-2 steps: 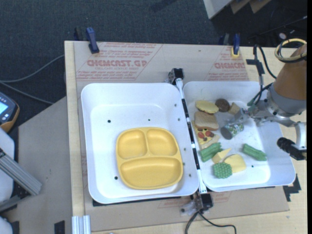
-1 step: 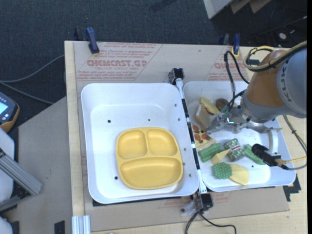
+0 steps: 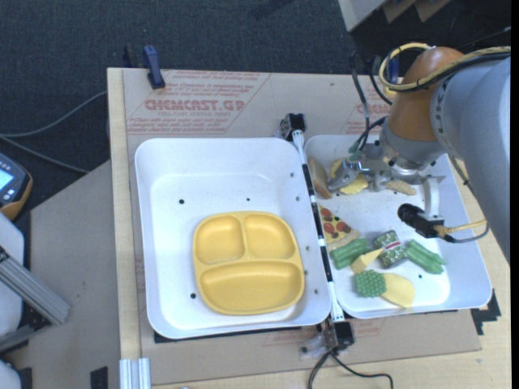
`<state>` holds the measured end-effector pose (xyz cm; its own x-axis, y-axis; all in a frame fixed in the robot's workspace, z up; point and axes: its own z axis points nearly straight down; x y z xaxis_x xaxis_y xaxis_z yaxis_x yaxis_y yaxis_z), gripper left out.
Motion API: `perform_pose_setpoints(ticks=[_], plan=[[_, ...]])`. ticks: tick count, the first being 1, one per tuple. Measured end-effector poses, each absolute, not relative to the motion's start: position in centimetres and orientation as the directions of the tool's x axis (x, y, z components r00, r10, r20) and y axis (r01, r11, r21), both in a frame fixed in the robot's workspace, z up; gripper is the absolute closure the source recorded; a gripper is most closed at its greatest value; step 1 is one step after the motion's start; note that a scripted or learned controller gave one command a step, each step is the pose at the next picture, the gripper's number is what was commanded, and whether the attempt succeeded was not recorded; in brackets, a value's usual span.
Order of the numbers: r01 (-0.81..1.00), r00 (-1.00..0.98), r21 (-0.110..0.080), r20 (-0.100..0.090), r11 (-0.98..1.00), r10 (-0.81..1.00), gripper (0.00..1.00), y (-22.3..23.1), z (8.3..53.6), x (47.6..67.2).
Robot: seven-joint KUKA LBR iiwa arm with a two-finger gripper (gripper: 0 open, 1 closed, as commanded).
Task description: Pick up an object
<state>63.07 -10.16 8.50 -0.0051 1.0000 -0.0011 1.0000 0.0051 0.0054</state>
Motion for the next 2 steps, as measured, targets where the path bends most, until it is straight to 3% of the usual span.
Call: perform_pose_setpoints(ticks=[1,2], plan=[[1.0,0.001,-0.012,-0.002,-0.001,1.0,0.0,-10.1,8.3,66.5],[1.0,0.001,-0.013,-0.003,-0.001,1.0,1.0,-10.2,9.4,66.4]])
